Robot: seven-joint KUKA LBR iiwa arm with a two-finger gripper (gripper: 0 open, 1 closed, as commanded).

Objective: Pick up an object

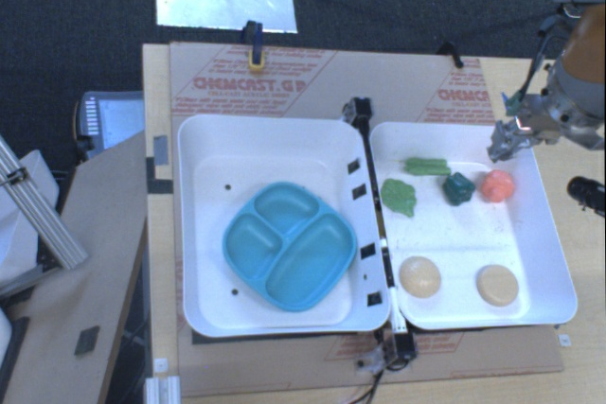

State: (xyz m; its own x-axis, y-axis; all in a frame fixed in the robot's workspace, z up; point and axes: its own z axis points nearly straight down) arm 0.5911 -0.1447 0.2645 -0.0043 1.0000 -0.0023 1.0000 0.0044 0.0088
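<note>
Camera view shows the gripper (503,144) at the far right edge of the right bin (554,255), hanging just above and behind the pink-orange ball (497,185); it is small and dark here, and we cannot tell its state, though we see nothing held in it. We judge the step in hand to be the approach to a pick, and the pink-orange ball is the nearest candidate, lying near the right wall of that bin. To do this well, we would centre the gripper directly over the ball before descending, keep clear of the bin wall, and avoid nudging the dark teal piece (458,188) just beside the ball on its left. The ball looks round, so it has no clear long axis and no pointing direction; any wrist angle should serve. Further out, the green long piece (426,166) lies with its long axis running left to right across the view, and a leafy green piece (399,197) sits near the divider. 2 pale round pieces (420,277) rest toward the near side. The left bin (204,203) holds a blue divided plate (289,245).
</note>
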